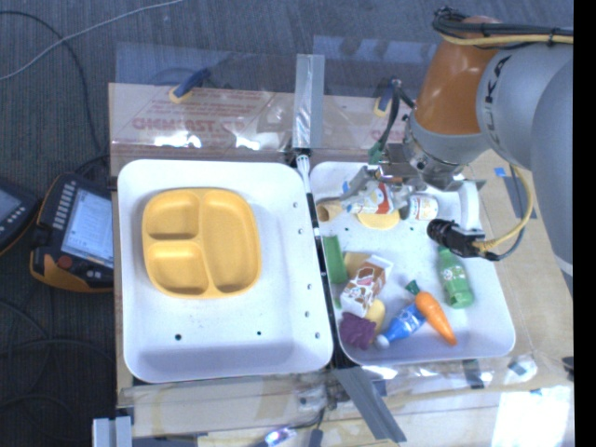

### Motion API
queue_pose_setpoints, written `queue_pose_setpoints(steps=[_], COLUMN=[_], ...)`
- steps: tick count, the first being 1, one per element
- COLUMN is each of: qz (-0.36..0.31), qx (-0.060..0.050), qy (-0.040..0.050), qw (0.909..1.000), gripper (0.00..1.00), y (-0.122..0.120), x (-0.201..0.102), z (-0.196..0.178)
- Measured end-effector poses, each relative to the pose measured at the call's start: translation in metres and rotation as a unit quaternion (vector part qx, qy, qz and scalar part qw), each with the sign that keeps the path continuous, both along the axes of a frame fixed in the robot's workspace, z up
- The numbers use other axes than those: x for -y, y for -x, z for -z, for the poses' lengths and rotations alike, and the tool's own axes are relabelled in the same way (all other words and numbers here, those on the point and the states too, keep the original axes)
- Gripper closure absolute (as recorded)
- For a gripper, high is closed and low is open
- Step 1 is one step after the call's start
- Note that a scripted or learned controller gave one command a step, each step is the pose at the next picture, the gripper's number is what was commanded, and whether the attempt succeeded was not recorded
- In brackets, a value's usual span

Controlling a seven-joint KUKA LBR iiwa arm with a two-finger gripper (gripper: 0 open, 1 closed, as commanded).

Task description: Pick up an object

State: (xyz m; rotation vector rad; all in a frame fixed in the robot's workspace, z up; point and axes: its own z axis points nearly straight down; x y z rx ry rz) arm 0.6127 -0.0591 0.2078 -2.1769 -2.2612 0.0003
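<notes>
Seen from above at a slant: end effector (386, 186) low in the far part of the right white bin (494, 329), among small items there; finger state impossible to tell. Just beside it, a small white container (421, 206) and a yellow piece (377, 219). Nearer the camera from it, a green bottle (455, 279), an orange carrot (435, 316), a blue tube (402, 325), a purple item (355, 330) and a small printed carton (363, 287). Well off to its left, the left white bin (223, 347) with a yellow divided tray (199, 241). Beneath both, a table (140, 110) covered with clear plastic; beyond, dark grey carpet (56, 73) with cables, and a handheld control pendant (70, 233) lying far left.
</notes>
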Motion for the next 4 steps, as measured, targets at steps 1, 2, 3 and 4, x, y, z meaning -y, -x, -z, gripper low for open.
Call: queue_pose_setpoints(steps=[1, 2, 3, 4], qz=[-0.006, -0.048, -0.138, 0.038], qx=[0.000, 0.000, 0.002, -0.001], qy=[-0.0006, 0.0013, 0.0010, 0.0002], qw=[1.0000, 0.9988, 0.9904, 0.9993], gripper=[1.00, 1.00, 1.00, 1.00], y=[0.022, 0.077, 0.119, 0.124], x=[0.000, 0.003, -0.001, -0.069], z=[-0.019, -0.024, -0.138, -0.031])
